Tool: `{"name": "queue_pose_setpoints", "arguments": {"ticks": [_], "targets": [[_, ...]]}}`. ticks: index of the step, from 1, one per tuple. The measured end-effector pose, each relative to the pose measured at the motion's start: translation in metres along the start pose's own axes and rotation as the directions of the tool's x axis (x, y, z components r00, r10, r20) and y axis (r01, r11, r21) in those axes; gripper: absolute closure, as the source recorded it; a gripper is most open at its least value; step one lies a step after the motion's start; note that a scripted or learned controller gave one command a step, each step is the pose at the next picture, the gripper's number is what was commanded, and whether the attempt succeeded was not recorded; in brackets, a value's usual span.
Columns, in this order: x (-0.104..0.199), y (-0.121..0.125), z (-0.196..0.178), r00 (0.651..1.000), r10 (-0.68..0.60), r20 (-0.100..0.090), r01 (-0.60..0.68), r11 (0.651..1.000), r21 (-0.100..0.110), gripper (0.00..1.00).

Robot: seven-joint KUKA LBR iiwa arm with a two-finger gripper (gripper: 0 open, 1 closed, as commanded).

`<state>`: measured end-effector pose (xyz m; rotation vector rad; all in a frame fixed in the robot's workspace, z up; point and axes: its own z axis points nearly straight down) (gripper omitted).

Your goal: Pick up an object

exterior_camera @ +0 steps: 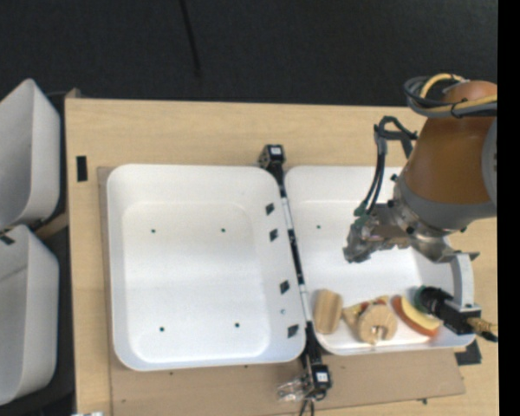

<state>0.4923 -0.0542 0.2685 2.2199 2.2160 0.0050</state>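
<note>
My gripper [360, 243] hangs over the middle of the right bin [329, 199], a little above its floor. Nothing shows in its grasp. Along that bin's front edge lie three things: a tan wooden block [327, 310] at the left corner, a pale wooden toy piece [371, 320] beside it, and a red and yellow apple-slice shape [413, 315] to the right. All three are nearer to the front than the gripper and apart from it.
The left bin [191, 267] stands beside the right one, with a divider rail [286, 250] carrying black clips between them. The grey and orange arm [451, 163] covers the right bin's far right side. Wooden bench [182, 128] surrounds both bins.
</note>
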Motion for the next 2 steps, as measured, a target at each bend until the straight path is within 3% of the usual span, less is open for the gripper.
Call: {"name": "queue_pose_setpoints", "arguments": {"ticks": [1, 2], "targets": [[-0.001, 0.001, -0.010, 1.000, -0.002, 0.000, 0.002, 1.000, -0.002, 1.00], [0.030, -0.001, -0.087, 1.000, -0.008, -0.001, 0.008, 1.000, -0.003, 1.00]]}}
